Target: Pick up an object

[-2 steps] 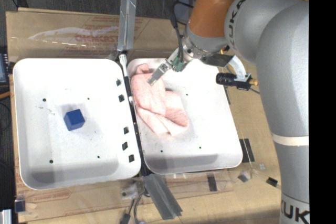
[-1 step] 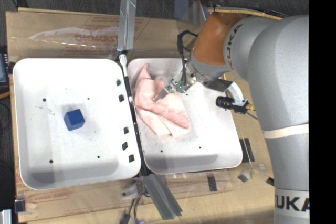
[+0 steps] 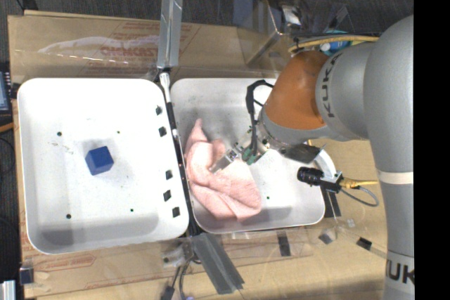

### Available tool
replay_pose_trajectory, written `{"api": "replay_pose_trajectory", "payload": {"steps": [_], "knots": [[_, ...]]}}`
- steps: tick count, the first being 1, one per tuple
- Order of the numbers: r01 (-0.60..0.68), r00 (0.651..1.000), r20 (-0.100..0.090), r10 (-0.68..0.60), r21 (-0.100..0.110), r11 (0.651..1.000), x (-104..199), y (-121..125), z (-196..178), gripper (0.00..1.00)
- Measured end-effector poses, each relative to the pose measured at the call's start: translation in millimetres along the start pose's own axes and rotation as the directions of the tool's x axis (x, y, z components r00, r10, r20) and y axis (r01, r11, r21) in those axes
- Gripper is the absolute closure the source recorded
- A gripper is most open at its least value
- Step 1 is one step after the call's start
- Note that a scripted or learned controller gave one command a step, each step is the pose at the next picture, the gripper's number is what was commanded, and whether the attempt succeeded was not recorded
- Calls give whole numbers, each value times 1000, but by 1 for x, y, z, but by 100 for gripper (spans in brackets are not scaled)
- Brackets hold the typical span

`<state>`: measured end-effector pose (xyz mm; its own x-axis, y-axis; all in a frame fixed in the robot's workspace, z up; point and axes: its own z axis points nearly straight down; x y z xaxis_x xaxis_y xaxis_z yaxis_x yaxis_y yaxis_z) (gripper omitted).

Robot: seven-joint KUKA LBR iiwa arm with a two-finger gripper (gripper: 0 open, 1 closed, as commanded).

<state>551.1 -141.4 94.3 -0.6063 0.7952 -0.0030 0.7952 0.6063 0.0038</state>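
Pink cloth in the right bin, gripper low over its upper edge.

A soft, rumpled pink cloth (image 3: 219, 179), fleecy and folded into loose lobes, lies against the left wall of the right bin (image 3: 295, 211), stretching from its centre toward 6 o'clock. The gripper (image 3: 234, 158) hangs at the cloth's 1 o'clock edge, thin metal fingers angled toward 8 o'clock; whether they are spread or pinching fabric cannot be told. Behind it, toward 2 o'clock, rise the smooth orange band (image 3: 299, 98) and the rounded grey arm (image 3: 383, 88). The left bin (image 3: 42, 221), a shallow glossy white tray with rounded corners, holds a small blue cube (image 3: 100, 159) near its centre, well apart from the cloth.
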Motion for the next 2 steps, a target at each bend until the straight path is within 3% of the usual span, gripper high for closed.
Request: {"api": "replay_pose_trajectory", "payload": {"steps": [1,2], "knots": [[-175,984,2,175,0,984,-7,69,1,0],[-286,958,1,286,3,958,-22,94,1,0]]}}
